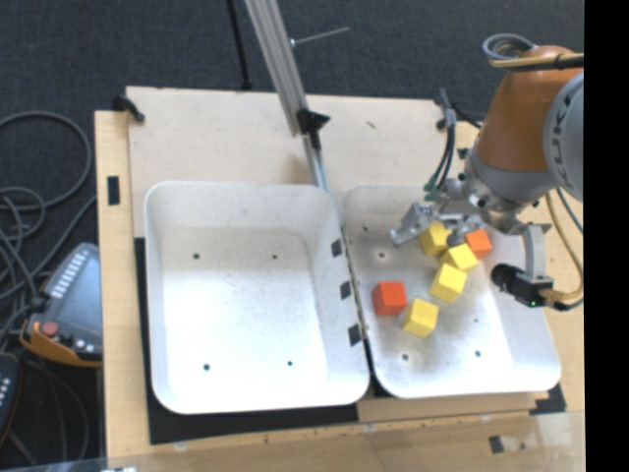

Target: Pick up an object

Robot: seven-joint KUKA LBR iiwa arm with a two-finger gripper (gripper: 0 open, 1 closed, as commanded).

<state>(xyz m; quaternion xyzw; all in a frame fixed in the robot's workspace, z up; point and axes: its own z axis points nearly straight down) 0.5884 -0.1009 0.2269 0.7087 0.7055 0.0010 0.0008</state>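
Over in the right bin (pixel 531 362) we've got the gripper (pixel 432 226) down among the blocks, right next to a yellow cube (pixel 433 240). Can't tell its state from this angle. Nothing looks lifted yet, so we reckon the actual pick is still ahead. The red cube (pixel 390 297) sits apart.

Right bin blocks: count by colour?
Yellow blocks: 4
Orange blocks: 2
Total: 6, all in the right bin. The gripper sits over the cluster's upper end.
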